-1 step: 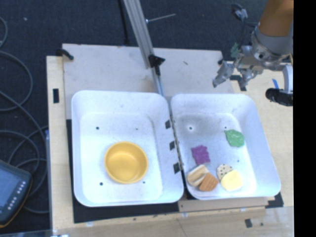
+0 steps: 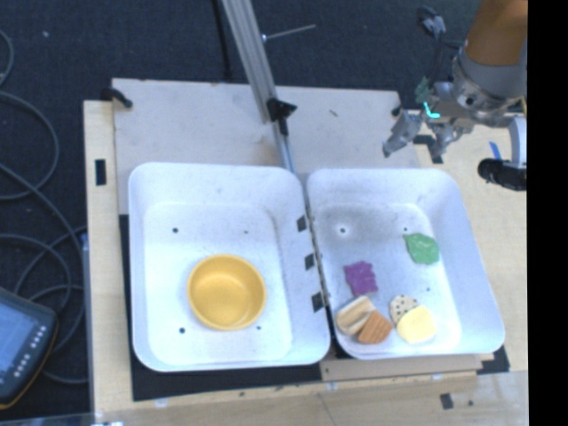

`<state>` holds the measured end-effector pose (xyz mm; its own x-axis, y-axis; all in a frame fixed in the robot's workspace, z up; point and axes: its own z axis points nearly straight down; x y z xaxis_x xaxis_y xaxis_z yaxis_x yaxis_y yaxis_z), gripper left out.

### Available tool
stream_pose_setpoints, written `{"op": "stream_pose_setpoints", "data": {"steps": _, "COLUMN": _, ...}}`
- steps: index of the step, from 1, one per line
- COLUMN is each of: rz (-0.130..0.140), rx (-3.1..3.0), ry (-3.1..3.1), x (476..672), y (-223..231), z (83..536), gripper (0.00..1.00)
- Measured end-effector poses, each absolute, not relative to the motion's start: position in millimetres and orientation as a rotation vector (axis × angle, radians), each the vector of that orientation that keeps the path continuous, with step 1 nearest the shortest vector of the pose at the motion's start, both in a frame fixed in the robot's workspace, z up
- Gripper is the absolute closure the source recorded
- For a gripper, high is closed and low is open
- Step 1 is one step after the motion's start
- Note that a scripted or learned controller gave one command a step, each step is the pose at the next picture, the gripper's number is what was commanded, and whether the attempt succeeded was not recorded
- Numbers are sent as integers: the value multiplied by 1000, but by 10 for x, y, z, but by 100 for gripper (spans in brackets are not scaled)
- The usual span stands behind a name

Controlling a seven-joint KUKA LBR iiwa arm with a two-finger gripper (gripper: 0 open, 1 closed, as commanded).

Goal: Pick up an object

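A tablet [image 2: 19, 349] lies at the far left edge, on dark floor crossed by cables [image 2: 35, 162], beside a pale tabletop [image 2: 213, 105] that carries two shallow white bins side by side. The left bin [image 2: 155, 193] holds a single yellow bowl [image 2: 226, 291], upright, sitting toward the bin's near half. A slanted metal rail [image 2: 253, 51] runs down from the top of the frame to the seam between the bins. In the right bin [image 2: 453, 202], a purple piece [image 2: 360, 278] lies near the middle; close to the near wall a tan block [image 2: 354, 312] touches an orange wedge [image 2: 375, 328], with a small spotted die [image 2: 402, 306] just beside them and a pale yellow round [image 2: 417, 325] touching the die. A green lump [image 2: 422, 248] lies apart from that cluster, toward the bin's right side. Above the right bin's far right corner hangs the gripper [image 2: 415, 142], over the tabletop just outside the rim and well apart from every object; its jaws stand apart with nothing between them. The grey arm [image 2: 486, 82] with its orange band [image 2: 497, 27] enters from the upper right. All the objects rest on the bin floors, none lifted.
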<state>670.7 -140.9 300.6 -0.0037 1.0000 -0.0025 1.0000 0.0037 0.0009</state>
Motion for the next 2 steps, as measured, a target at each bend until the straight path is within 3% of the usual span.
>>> {"op": "stream_pose_setpoints", "data": {"steps": 2, "rz": -8, "rx": 2224, "ry": 2219, "x": 6557, "y": -1524, "z": 2018, "gripper": 0}}
